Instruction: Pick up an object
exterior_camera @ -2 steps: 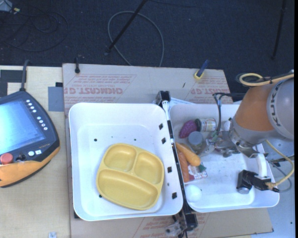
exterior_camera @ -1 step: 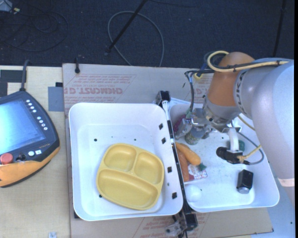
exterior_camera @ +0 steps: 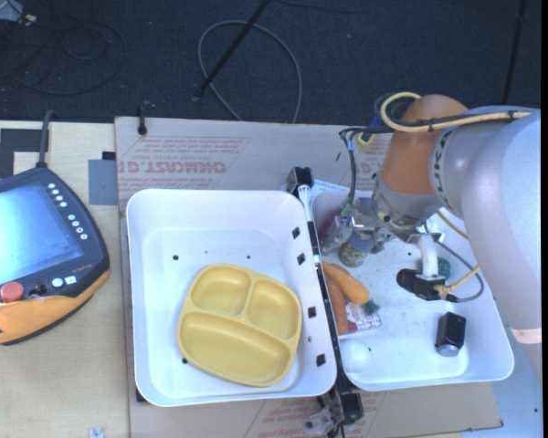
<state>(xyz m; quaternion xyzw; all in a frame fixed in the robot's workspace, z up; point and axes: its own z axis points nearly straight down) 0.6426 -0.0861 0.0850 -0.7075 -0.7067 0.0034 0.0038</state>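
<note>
The tool [exterior_camera: 365,237] was down in the right bin [exterior_camera: 479,359], at its far left part. Its fingers were hard to see, so I cannot tell their state. An orange carrot [exterior_camera: 347,283] lay just near it. A yellow plate [exterior_camera: 240,323] sat in the left bin [exterior_camera: 164,217].

two white bins [exterior_camera: 155,245], one yellow divided plate [exterior_camera: 240,322], one carrot [exterior_camera: 347,284], one black can [exterior_camera: 450,333]
</note>
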